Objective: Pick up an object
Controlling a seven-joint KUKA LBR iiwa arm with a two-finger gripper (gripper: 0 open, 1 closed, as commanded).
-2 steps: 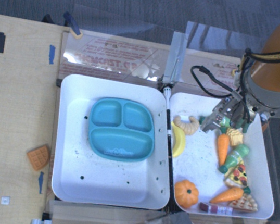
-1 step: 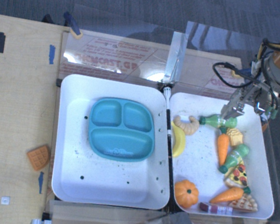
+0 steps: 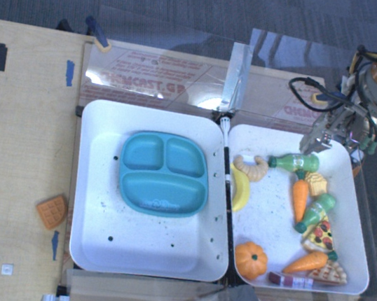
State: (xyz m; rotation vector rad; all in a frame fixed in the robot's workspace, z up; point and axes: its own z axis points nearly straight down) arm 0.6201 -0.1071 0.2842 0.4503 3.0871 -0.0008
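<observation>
My gripper [image 3: 320, 140] hangs over the far right corner of the right bin [image 3: 263, 215], just above the cap end of a green bottle [image 3: 293, 161] that lies on its side. Nothing is visibly held. Below the bottle lie a beige bun [image 3: 316, 182], an orange carrot [image 3: 298, 199], a second green bottle [image 3: 315, 210] and a pizza slice [image 3: 320, 234]. A beige pastry [image 3: 251, 167] and a banana [image 3: 240, 190] sit by the bin's left wall. A small pumpkin [image 3: 251, 260], another carrot [image 3: 307, 262], a waffle piece [image 3: 329, 275] and a red tube [image 3: 292, 281] lie along the near edge.
The left bin [image 3: 93, 167] holds a blue divided plate [image 3: 163, 174]. An orange waffle-like piece [image 3: 52, 210] lies on the wooden bench left of the bins. Cables [image 3: 311, 91] hang near the wrist behind the right bin.
</observation>
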